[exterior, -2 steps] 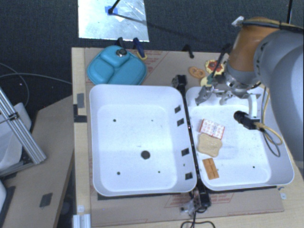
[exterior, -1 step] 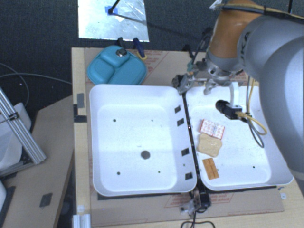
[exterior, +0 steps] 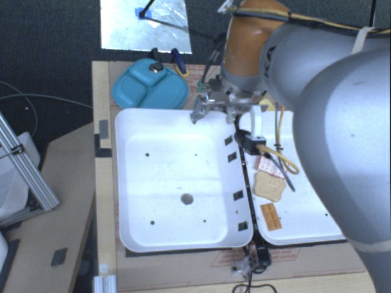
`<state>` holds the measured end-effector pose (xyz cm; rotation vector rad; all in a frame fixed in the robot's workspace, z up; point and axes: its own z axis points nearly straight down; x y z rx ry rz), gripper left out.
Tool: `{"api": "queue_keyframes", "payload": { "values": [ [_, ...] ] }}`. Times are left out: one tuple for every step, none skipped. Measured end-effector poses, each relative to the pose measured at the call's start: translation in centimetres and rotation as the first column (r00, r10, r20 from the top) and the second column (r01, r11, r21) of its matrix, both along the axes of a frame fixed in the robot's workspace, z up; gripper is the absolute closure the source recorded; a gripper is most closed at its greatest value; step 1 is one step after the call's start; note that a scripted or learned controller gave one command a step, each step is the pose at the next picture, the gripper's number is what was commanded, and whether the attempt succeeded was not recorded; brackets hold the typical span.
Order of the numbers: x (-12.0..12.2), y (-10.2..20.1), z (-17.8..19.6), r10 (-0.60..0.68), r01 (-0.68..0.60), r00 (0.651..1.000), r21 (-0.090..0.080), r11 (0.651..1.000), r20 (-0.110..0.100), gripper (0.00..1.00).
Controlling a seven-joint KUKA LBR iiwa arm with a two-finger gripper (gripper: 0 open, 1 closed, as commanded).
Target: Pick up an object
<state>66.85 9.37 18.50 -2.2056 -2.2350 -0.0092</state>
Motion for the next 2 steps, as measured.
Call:
{"api": "queue_keyframes", "payload": {
  "values": [
    [-0.6, 1.8, -10.6, -0.007, 0.007, 1.0, -0.005, 1.0, -0.008, 0.0],
    [0.0, 13.9, -7.3, 0.001, -0.001, 1.0, -0.001, 1.0, 0.005, 0.0]
  ]
}}
